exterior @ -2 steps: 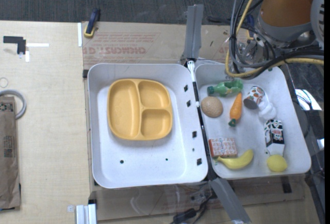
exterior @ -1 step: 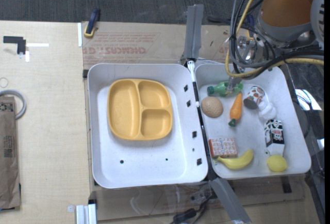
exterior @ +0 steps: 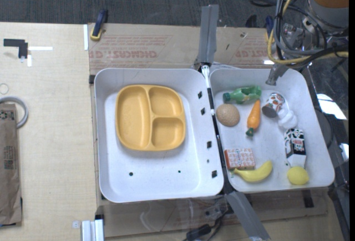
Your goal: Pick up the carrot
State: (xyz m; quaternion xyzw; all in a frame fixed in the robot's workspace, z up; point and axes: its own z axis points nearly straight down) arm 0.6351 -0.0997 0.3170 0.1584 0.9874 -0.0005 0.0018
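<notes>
Carrot [exterior: 253, 116] waiting, right bin [exterior: 316, 123].
Gripper [exterior: 275, 75] hangs past the far rim (grip state impossible to tell), so nothing's lifted; carrot lies between brown ball [exterior: 227, 115] and cup [exterior: 273, 105].

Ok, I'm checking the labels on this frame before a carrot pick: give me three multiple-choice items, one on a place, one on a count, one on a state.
1. The carrot lies in:
A. the left bin
B. the right bin
C. the yellow plate

2. Compartments in the yellow plate:
A. two
B. three
C. four

3. The carrot is:
A. standing on end
B. inside a cup
C. lying flat on the bin floor

Answers: 1 B, it lies among the toy foods right of the divider. 2 B, ridges mark off three wells. 3 C, its full length shows against the white floor.
</notes>
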